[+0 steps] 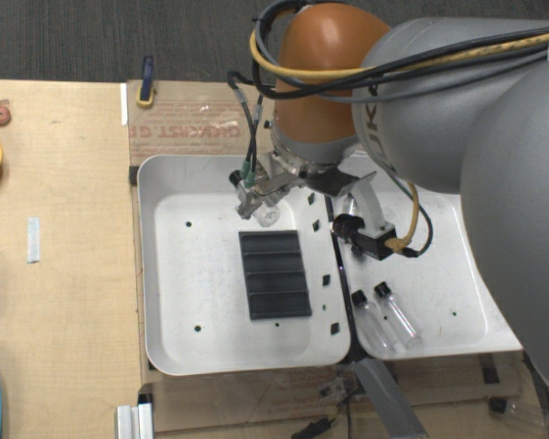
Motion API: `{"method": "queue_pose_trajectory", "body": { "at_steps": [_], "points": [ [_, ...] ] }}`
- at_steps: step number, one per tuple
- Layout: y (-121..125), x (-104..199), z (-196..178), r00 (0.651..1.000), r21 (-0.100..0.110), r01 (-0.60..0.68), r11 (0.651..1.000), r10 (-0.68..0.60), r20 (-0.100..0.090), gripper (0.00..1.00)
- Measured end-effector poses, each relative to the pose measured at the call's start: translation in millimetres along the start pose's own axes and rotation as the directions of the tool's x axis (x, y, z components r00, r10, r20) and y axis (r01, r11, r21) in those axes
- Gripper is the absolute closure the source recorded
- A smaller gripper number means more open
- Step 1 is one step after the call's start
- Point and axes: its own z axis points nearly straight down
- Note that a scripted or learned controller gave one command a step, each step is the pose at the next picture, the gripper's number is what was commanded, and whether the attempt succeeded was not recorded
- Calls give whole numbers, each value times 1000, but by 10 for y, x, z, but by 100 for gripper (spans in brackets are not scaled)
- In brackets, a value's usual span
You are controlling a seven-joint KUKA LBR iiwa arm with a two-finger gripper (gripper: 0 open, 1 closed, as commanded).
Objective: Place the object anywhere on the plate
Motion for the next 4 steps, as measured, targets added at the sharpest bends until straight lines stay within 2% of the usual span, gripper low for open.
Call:
{"method": "queue_pose_trajectory", "body": {
  "at_steps": [1, 2, 3, 4],
  "points": [
    [40, 465, -505, 996, 0, 90, 996, -90, 0, 100],
    [109, 303, -95, 953, 2, 303, 953, -303, -1, 100],
    [-205, 577, -424, 942, 0, 335, 942, -335, -1, 100],
    [-242, 714, 122, 924, 2, 382, 924, -382, -2, 100]
  ]
}}
